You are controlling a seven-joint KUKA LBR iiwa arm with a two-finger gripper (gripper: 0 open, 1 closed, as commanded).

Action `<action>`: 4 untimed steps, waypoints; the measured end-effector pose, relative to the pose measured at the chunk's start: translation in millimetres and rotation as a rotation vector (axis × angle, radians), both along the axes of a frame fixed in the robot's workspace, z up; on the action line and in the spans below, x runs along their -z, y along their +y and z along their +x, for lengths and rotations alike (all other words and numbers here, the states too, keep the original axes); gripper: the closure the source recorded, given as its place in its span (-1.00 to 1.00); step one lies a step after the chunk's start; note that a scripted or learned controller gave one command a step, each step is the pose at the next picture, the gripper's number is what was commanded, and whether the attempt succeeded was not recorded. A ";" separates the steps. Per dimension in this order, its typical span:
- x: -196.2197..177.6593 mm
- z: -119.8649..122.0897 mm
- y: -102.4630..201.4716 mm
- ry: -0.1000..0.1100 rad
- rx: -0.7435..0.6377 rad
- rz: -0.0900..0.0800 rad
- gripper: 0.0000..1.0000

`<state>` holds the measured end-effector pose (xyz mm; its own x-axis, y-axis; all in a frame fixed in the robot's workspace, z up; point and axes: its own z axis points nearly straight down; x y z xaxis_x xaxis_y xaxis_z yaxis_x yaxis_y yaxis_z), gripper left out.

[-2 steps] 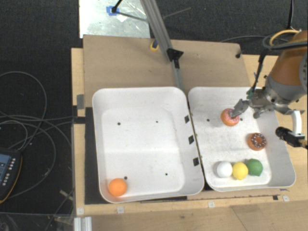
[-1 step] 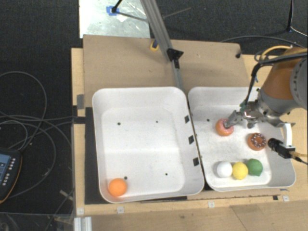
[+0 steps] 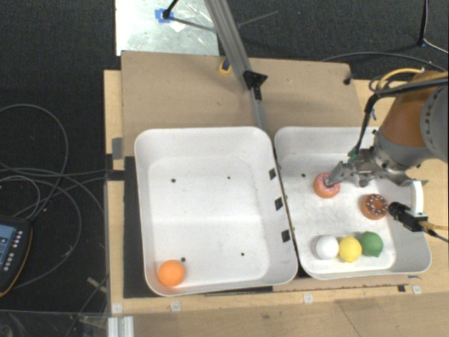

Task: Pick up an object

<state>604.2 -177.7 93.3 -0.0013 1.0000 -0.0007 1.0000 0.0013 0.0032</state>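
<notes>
In the right bin (image 3: 302,146), my gripper (image 3: 332,180) reaches in from the right and is down at a pink frosted doughnut (image 3: 325,187) near the bin's middle. The fingers sit over the doughnut's upper right edge. A brown sprinkled doughnut (image 3: 374,206) lies to the right of it. Along the bin's front wall sit a white ball (image 3: 327,247), a yellow ball (image 3: 349,249) and a green ball (image 3: 371,244) in a row. An orange ball (image 3: 171,273) rests in the front left corner of the left bin (image 3: 203,142).
A grey pole (image 3: 235,44) slants over the bench from the top toward the gap between the bins. Black clips (image 3: 278,203) line the wall shared by the bins. Cables and a handheld pendant (image 3: 10,248) lie on the floor at left.
</notes>
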 end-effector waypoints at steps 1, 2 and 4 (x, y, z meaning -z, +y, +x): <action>-11.8 1.3 -0.3 -0.004 0.000 0.000 1.00; -62.8 -5.6 3.8 -0.003 -0.002 -0.001 1.00; -129.9 -7.3 -0.6 -0.001 -0.003 -0.001 1.00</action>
<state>596.9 -178.3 223.3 -0.0042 1.0000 -0.0012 1.0000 0.0042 0.0043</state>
